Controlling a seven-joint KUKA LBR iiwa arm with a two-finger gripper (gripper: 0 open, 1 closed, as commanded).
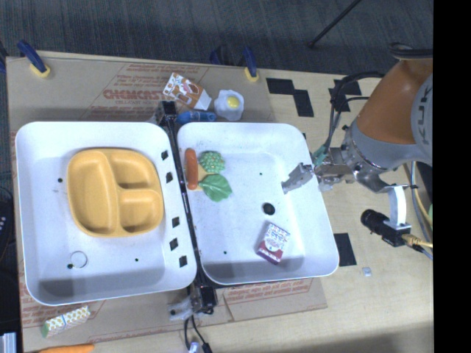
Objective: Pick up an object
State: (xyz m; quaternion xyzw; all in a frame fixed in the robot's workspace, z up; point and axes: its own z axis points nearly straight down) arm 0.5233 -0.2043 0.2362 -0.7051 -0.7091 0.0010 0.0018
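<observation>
Tan worktop (368, 285), cardboard-lined beneath two white bins; dark carpet behind. Right bin (243, 134): red-and-white packet (273, 243) by its near wall, green toy vegetables (213, 175) by its left wall. Pincer (296, 178) over its right side; opening cannot be told.

A robotics lab, by the look of it: a desk (368, 271) covered with printed cardboard held by blue clamps (34, 59), 2 white bins (29, 219) set side by side holding toy food (207, 173), black marker squares (288, 88) stuck down, and a grey-and-orange industrial arm (390, 116) trailing cables.
</observation>
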